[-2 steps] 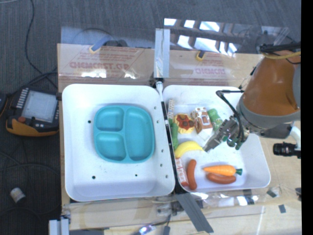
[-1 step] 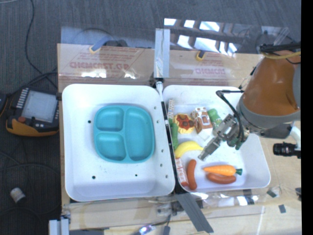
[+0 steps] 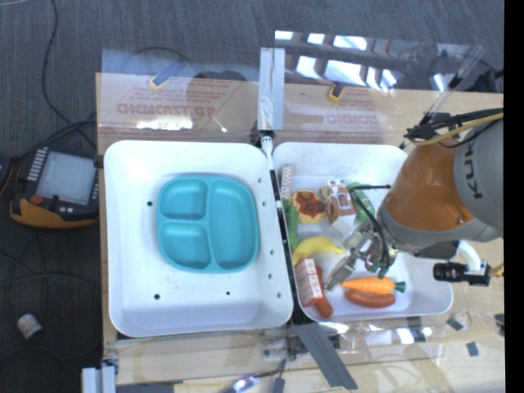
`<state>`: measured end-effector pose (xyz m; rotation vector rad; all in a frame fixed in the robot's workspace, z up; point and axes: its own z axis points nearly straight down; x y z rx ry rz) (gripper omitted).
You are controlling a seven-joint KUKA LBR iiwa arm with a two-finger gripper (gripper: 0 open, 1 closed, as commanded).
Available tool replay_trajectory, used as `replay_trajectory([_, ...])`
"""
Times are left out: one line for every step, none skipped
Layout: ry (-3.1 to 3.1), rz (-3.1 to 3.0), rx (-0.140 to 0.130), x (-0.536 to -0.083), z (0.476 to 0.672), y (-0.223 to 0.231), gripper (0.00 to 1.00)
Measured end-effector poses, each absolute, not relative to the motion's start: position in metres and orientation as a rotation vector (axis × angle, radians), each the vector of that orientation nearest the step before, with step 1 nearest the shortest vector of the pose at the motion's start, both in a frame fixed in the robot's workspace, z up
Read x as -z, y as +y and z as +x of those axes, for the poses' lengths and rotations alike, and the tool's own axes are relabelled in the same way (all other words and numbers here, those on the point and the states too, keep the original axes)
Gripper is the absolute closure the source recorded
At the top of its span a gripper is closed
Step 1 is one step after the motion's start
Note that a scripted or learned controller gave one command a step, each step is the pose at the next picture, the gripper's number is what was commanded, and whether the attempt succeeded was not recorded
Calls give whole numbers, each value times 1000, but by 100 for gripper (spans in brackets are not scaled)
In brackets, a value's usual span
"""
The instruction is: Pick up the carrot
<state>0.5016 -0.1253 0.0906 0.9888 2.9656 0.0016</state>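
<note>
**Op:** Carrot (image 3: pixel 370 285) lies flat on the floor of the right bin (image 3: pixel 426 305), near the bin's front wall, green stub end pointing away from the divider. A red sausage-shaped piece (image 3: pixel 370 299) sits just in front of it, touching along its length. I'd say that pairing is why the approach comes from the carrot's back side rather than the front.

**Rev:** Gripper?

**Op:** Gripper (image 3: pixel 350 262) hangs just behind the carrot's blunt end, toward the divider. Fingers are spread, nothing between them, so the carrot is not held. One fingertip (image 3: pixel 334 280) reaches down close beside the carrot's tip; I can't tell if it touches.

**Rev:** Clutter around it?

**Op:** Banana (image 3: pixel 315 248) is behind the carrot and toward the divider, close by the gripper. A wrapped snack bar (image 3: pixel 308 280) lies farther out from the carrot against the divider. Pizza slice (image 3: pixel 308 206) and a small carton (image 3: pixel 338 199) are well behind the carrot. Left bin (image 3: pixel 131 301) holds the teal divided plate (image 3: pixel 207 223), well apart from all this.

**Rev:** Risk?

**Op:** My read: fingers sit off the carrot's end, not straddling it. Closing here likely clips the tip or the banana. I'd want the gripper centred over the carrot body first.
</note>
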Motion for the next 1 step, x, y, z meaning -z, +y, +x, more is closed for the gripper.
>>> replay_trajectory([2966,988,-7,-101,503,-123,100])
